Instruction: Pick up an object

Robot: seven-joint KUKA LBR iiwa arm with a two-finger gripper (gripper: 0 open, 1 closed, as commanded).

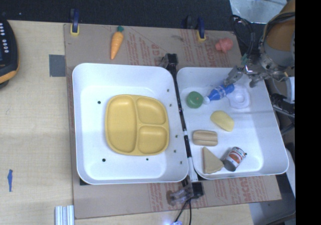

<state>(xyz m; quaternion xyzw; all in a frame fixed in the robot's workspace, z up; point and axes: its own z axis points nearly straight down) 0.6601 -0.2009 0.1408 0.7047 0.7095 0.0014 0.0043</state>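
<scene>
From above, two white bins are sitting side by side on a brown board. The left bin (90, 164) is holding a yellow divided plate (136, 124), which is lying flat near its middle. The right bin (271, 166) is carrying the loose things: a green round piece (195, 99) near its left wall, a blue-and-clear bottle (225, 92) lying tilted just beside it, a yellow oval piece (222, 121) below that, a tan bread-like roll (205, 138) lower still, a tan wedge (211, 161) at the near edge, and a small can (233, 158) lying on its side just right of the wedge.

The arm is reaching in from the right, and its gripper (247, 72) is hanging over the far right part of the right bin — close above the clear end of the bottle. Whether it is clenched or released, I cannot tell; metal parts are blurring together there, and nothing is showing clearly between them.

Outside the bins, a toy carrot (116, 43) is lying on the board beyond the left bin, and a pink lump (224, 45) is resting beyond the right one — both well apart from the gripper.
</scene>
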